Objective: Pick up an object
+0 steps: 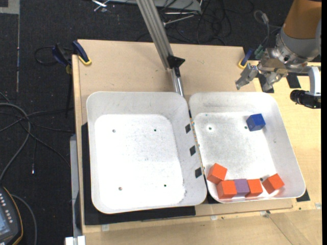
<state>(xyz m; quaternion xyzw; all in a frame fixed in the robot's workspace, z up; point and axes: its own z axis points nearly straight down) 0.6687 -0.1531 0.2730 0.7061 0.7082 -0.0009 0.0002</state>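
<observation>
Blocks are the things to pick up, and all of them lie in the right bin (286,137). One blue block (255,122) sits alone in the far part of this bin, near its right wall. It is a small cube, a little turned, so one corner points toward the front of the bin; it has no clear long axis. The others are together along the near wall. An orange block (217,172) lies slightly behind the row and is tilted, with its edges at a slant to the bin wall. In front of it stand, from left to right, an orange block (227,189), a purple block (240,187), another orange block (254,187) and one more orange block (274,182) that is turned at an angle. The first three touch each other, and their row runs left to right along the wall.

The gripper (258,80) hangs over the bench (133,65) just beyond the far rim of the right bin, apart from every block. Its two fingers are spread open, with nothing between them. The left bin (94,111) lies beside the right one, touching it.
</observation>
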